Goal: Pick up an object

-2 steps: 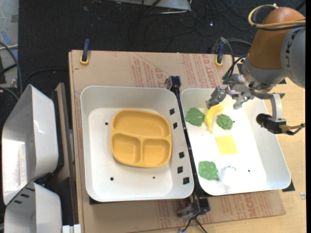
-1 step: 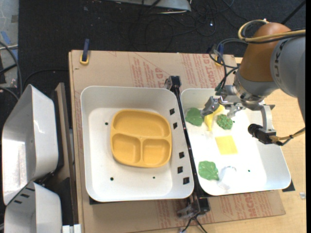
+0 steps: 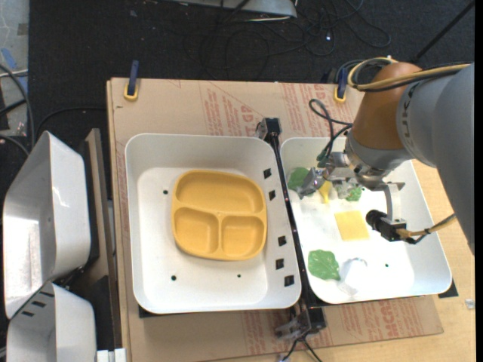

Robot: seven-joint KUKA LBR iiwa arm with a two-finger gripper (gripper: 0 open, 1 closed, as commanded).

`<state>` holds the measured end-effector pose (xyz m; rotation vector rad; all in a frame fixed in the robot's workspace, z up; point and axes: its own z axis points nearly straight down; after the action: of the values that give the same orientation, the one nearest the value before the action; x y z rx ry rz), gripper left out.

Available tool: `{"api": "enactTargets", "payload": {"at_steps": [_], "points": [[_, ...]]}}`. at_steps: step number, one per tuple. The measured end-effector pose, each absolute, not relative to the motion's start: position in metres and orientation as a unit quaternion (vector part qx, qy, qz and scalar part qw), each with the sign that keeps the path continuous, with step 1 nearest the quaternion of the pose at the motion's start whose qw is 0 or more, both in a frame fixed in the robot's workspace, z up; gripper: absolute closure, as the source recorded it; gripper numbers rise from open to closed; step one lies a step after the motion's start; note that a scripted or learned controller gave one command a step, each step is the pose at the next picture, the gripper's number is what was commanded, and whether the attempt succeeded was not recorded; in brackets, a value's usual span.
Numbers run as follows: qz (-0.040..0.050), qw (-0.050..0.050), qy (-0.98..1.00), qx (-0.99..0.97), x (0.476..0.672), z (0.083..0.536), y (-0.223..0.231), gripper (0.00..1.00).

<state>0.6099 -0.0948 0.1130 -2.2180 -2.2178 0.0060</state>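
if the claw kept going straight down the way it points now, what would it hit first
Probably the small yellow block just under the claw in the right white bin, with green pieces close beside; depth is hard to judge from above.

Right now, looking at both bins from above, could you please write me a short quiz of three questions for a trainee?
1. True or false: the yellow divided tray lies in the bin on the view's left.
2. Which item lies nearest the front edge of the bin on the view's right? A) the flat yellow square B) the green piece C) the yellow divided tray
3. Fill in: the arm reaches over the bin on the view's ____.

Key: 1 true; 2 B; 3 right.
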Motion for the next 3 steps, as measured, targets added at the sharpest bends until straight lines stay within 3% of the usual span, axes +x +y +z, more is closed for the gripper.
{"api": "enactTargets", "payload": {"at_steps": [1,2,3], "points": [[0.0011,0.001,-0.707,-0.708,0.609,0.091,-0.094,0.0],[-0.0002,0.0,-0.706,-0.708,0.611,0.103,-0.094,1.0],[-0.002,-0.003,-0.708,-0.706,0.607,0.165,-0.092,1.0]]}}
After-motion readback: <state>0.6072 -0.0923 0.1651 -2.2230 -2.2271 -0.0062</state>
